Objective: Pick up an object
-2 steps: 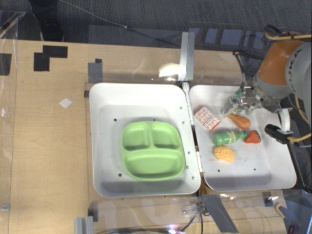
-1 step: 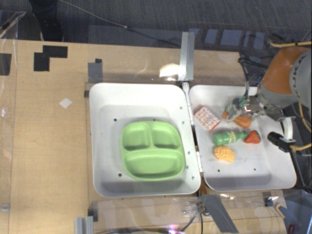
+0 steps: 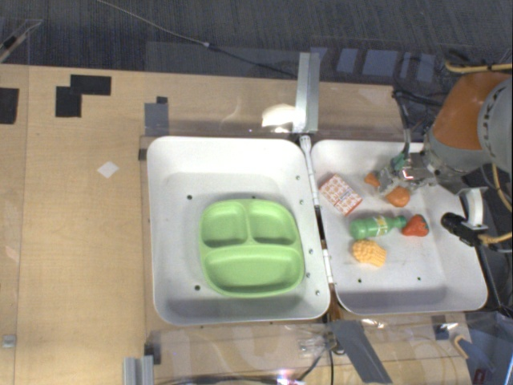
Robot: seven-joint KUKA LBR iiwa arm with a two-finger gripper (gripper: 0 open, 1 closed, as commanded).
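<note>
Camera view is showing the gripper hovering over an orange toy in the right bin; its grip state is unclear. Descending straight, centred on it, is looking wisest, avoiding the neighbouring strawberry.

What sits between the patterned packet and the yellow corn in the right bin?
In the camera view, the green bottle lies on its side between the patterned packet and the yellow corn.

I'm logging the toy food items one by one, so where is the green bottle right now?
The green bottle lies on its side in the right bin, near its middle, with the yellow corn just below it and the red strawberry to its right.
</note>
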